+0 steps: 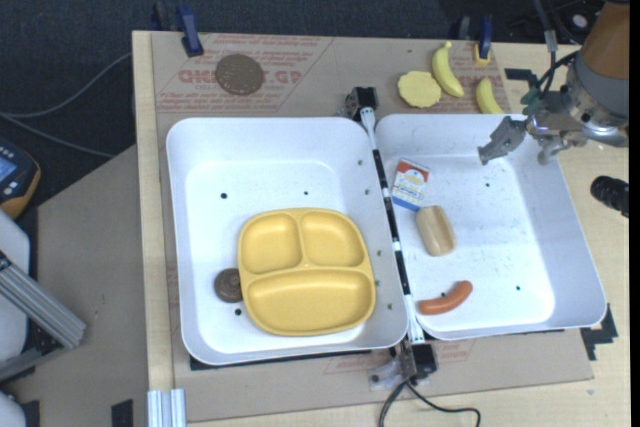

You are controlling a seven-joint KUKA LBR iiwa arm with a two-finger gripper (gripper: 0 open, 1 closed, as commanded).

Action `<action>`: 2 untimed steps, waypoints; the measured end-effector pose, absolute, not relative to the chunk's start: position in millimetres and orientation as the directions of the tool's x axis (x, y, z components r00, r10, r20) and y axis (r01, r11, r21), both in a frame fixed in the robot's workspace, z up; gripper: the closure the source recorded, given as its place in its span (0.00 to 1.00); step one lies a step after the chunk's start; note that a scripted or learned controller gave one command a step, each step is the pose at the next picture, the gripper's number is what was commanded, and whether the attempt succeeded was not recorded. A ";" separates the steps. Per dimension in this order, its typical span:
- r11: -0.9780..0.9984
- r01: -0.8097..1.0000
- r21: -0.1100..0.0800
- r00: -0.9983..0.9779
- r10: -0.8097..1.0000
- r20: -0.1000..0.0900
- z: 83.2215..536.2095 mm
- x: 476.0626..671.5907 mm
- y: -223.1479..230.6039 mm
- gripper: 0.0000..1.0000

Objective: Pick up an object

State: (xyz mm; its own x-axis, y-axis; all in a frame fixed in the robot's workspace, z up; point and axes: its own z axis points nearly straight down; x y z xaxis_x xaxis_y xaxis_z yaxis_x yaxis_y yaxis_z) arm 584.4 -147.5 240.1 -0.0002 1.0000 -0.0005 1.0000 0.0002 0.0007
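Nothing has been picked up yet, as far as the view shows. The likely candidates lie in the right bin (560,205), all toward its left wall: a small carton (409,184) printed in red, white and blue near the upper part of that wall, a tan bread roll (435,230) just below it, and a toy sausage (443,298) close to the bin's near left corner. The carton and the roll look very close or touching at their ends; the sausage sits apart from both.

The gripper (500,143) hangs over the far edge of the right bin, toward its middle, well apart from all three items. One grey finger is plain to see, pointing down and left; whether the fingers are apart or together I cannot tell from this angle, and nothing is seen between them.

So the whole task is left: choosing an item, coming down on it, closing, and lifting.

The left bin (200,165) holds a yellow divided plate (304,270) and a brown cookie (229,285) touching the plate's left rim. On the bench beyond the bins lie another brown cookie (239,73), a yellow chip-like piece (419,89) and two toy bananas (447,71).
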 end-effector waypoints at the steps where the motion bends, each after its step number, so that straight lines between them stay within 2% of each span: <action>1: 0.003 1.000 -0.009 -0.003 1.000 0.004 148.3 570.2 -107.0 0.00; 2: -0.001 1.000 -0.006 0.001 1.000 0.003 97.2 555.6 -93.6 0.00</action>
